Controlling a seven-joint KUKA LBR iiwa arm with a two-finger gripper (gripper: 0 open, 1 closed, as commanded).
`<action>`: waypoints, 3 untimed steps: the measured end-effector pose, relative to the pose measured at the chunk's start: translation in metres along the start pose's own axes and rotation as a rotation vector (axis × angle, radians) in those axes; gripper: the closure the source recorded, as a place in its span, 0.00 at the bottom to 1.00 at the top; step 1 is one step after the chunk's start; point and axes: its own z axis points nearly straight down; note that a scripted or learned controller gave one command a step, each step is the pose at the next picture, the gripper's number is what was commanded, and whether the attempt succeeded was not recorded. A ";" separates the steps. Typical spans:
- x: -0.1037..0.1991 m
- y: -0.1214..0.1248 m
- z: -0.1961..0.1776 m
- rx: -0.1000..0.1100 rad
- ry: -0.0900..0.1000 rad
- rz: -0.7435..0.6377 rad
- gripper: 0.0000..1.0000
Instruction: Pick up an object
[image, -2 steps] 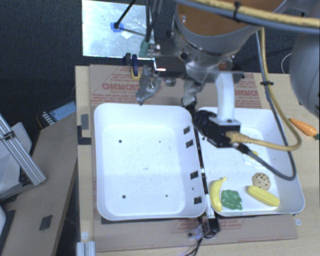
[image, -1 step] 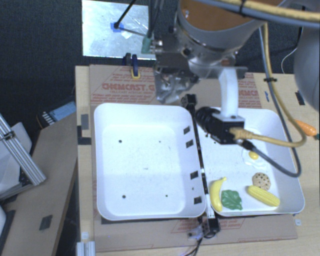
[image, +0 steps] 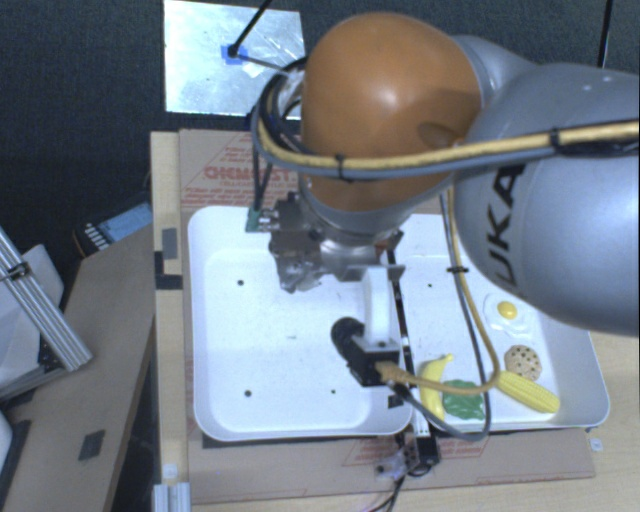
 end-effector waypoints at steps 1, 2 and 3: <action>0.000 0.001 -0.009 -0.015 0.008 0.001 0.00; -0.001 -0.001 -0.168 -0.033 0.017 -0.005 0.00; -0.001 -0.001 -0.158 -0.015 0.008 -0.005 0.00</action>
